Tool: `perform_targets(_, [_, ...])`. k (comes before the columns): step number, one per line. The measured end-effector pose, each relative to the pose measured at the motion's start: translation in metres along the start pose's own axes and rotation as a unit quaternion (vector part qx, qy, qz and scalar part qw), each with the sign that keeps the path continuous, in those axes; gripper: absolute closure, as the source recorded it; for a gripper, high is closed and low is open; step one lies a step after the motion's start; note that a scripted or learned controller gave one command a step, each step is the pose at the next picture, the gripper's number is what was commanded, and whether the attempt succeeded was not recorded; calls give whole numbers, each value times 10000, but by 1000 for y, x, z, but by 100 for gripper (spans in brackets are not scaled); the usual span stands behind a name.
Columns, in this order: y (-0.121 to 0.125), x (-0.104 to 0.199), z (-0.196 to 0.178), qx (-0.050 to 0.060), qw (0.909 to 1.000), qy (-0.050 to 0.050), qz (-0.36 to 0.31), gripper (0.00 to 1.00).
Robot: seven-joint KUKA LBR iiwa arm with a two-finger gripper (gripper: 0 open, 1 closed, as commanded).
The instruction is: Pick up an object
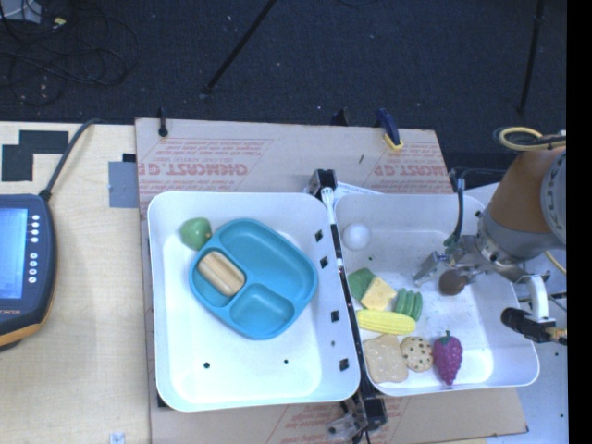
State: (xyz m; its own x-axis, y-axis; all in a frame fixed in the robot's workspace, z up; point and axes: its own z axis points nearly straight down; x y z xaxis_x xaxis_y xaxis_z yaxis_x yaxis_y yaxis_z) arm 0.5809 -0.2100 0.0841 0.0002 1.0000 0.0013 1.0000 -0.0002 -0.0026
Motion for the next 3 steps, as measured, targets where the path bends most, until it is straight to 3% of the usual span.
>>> perform_targets(1, [1,0,-15,-6,10000,7,-13,100])
perform_targets(2, [3,82,-6,-36,10000,-13,-27,100])
perform_targets(3, [-14,156,-109,-47,10000,13,-40,100])
